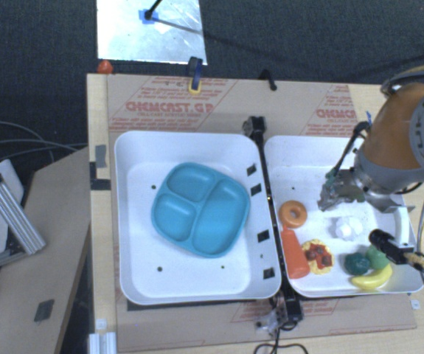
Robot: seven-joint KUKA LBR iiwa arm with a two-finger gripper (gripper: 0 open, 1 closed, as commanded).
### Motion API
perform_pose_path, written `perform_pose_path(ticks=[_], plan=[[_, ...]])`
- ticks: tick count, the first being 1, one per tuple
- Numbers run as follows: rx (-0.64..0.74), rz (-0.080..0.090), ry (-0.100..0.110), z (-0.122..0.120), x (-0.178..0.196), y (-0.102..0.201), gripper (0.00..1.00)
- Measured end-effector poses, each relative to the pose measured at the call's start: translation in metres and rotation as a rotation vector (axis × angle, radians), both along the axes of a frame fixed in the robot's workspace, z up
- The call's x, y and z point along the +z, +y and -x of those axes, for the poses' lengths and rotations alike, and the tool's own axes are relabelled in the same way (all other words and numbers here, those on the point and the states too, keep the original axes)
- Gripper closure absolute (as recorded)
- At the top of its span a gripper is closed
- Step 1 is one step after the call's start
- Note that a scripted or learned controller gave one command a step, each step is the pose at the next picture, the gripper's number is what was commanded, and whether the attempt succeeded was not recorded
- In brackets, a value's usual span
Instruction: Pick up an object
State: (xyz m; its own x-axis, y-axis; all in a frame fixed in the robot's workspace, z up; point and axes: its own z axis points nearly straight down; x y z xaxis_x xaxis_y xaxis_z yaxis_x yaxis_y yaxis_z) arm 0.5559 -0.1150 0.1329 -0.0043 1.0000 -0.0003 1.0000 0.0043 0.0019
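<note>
From my station I saw the gripper low over the middle of the right bin, with the arm coming in across that bin's right rim. I could not tell whether the claw was released or clenched, and I saw nothing in its grasp.

The far half of the right bin was bare floor, so the open room lay there, up to the far wall. Everything to pick from sat in the near half. A donut lay close to the left wall, just left of the gripper. An orange carrot lay along the same wall and ran down toward the near left corner. A yellow piece with red topping lay just beside the carrot on its right. A white lump sat just below the gripper and to its right. A green toy and a banana were crowded toward the near right corner, the banana against the near rim.

The left bin held a blue plate near its centre, with bare floor on every side of it.

My count was two bins, one plate with three compartments, one donut, one carrot, one yellow piece, one white lump and one banana. I could not tell whether the green toy was one piece or two.
</note>
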Motion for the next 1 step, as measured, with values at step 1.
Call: perform_pose_path(ticks=[1], plan=[[0.004, -0.002, -0.001, 0.0354, 0.0543, 0.0531, 1.00]])
